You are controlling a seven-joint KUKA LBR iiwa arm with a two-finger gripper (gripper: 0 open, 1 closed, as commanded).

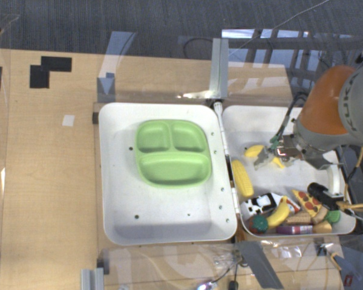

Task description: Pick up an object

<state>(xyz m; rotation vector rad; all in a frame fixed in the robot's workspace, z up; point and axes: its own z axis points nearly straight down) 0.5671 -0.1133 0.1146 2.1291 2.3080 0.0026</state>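
My gripper (271, 156) hangs low over the middle of the right bin (254, 121), reaching in from the right. A yellow toy (253, 151) lies right at its left side, and a bit of yellow also peeks out on its right. The gripper's body hides where they meet, so I cannot tell whether the toy is held. Below it lie a corn cob (242, 179), a small banana (281, 211) and a black-and-white toy (259, 204).
The left bin (118, 210) bears a green divided plate (172, 151). A pile of toys fills the right bin's near corner: a pizza slice (307, 203), a green ball (260, 224) and a brown stick (293, 229). A metal divider (227, 162) separates the bins.
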